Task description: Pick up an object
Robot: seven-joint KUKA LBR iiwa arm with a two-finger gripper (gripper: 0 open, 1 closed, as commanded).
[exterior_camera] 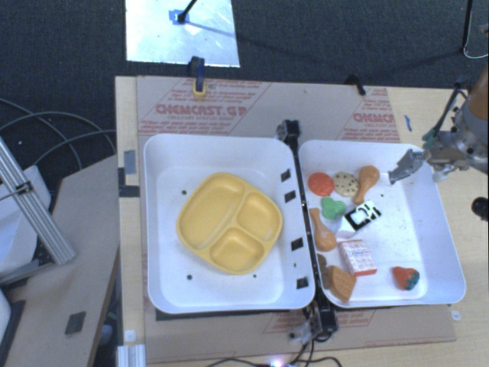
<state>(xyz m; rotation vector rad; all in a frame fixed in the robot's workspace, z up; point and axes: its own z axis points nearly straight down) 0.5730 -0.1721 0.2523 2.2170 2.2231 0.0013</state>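
The right bin (447, 235) holds several toy foods. A red slice (321, 183), a cookie (345, 182) and a tan drumstick (367, 179) lie at its far left. Below them are a green piece (333, 207), a black-and-white item (361, 215), a second drumstick (324, 232), a small red-and-white box (357, 256), an orange wedge (341, 283) and a red fruit (406, 277). My gripper (419, 170) hangs over the bin's far right part, right of the tan drumstick and apart from every item. Nothing shows in its grasp.
The left bin (164, 205) holds a yellow divided plate (230, 222). A black divider with clips (299, 220) runs between the bins. A metal sheet (182, 20) lies beyond the bench, and an aluminium frame (30, 205) stands at the left.
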